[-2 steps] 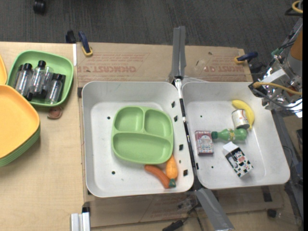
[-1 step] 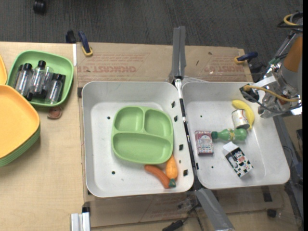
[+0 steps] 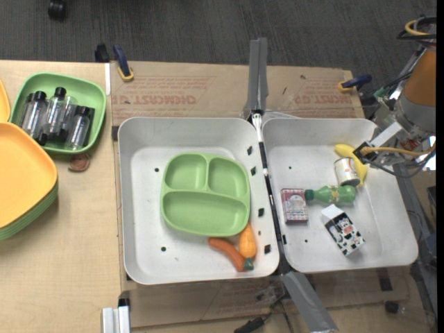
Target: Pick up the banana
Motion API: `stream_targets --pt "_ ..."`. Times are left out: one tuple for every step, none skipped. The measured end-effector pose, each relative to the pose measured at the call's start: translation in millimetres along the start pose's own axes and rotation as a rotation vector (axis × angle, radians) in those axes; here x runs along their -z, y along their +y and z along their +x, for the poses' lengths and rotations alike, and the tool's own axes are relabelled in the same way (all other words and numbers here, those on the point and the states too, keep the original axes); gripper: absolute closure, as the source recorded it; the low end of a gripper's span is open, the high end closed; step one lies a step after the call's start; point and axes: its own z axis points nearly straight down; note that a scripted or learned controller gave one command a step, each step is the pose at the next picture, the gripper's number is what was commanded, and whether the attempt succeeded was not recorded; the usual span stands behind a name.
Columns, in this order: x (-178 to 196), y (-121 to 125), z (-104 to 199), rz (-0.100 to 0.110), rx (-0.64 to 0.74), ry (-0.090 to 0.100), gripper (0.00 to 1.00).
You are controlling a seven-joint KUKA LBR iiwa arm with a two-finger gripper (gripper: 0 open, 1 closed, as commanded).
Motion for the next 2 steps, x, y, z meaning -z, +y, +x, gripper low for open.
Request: stream_targets --pt "35.1 -11.4 1.3 -0.001 -0.313 0.000 1.00" --pt "122.7 -3.2 -48.7 -0.001 -0.145 -0.001 1.00"
